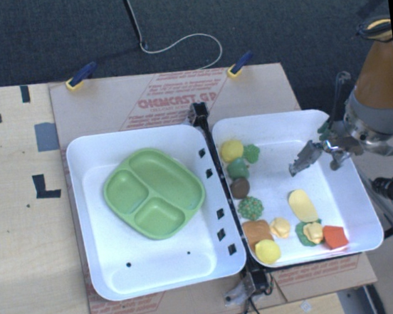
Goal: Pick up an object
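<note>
So the gripper (317, 155) hangs over the right bin (272, 122), up near its far right side, fingers spread apart with nothing between them. Looks to me like the approach step, nothing grabbed yet. The toy food sits mostly along the bin's left wall and front: a yellow lemon (231, 149), a broccoli piece (250, 206), a pale yellow piece (303, 205) closest to the gripper, an orange block (335, 236) in the corner. Next move probably calls for lining up over one piece and dropping straight down. The left bin (88, 203) carries a green divided plate (154, 192). The worktop (13, 234) is light wood with cardboard under the bins, dark carpet behind.
</note>
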`<state>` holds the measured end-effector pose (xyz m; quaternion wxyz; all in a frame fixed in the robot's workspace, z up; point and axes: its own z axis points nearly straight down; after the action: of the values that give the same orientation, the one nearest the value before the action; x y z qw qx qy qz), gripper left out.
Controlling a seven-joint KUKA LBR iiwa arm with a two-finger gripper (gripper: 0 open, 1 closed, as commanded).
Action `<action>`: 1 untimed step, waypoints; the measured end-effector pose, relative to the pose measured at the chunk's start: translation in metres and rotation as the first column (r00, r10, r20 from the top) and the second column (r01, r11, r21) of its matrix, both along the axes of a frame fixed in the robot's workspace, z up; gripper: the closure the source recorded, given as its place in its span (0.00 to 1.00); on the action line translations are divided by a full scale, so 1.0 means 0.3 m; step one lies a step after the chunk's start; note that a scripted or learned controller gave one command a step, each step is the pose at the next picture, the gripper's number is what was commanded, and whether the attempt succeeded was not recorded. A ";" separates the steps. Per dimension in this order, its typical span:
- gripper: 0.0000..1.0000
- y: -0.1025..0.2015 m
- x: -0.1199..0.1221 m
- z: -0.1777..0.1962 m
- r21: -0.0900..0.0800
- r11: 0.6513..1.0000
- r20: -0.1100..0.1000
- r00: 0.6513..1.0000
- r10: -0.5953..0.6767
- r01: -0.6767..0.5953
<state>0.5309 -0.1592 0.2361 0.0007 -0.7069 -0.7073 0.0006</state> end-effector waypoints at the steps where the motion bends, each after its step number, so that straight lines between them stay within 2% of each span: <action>1: 0.00 0.367 -0.154 0.210 0.003 1.000 0.004 1.000 0.011 -0.011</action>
<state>0.4847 -0.0490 0.2992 0.0004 -0.7029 -0.7113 -0.0018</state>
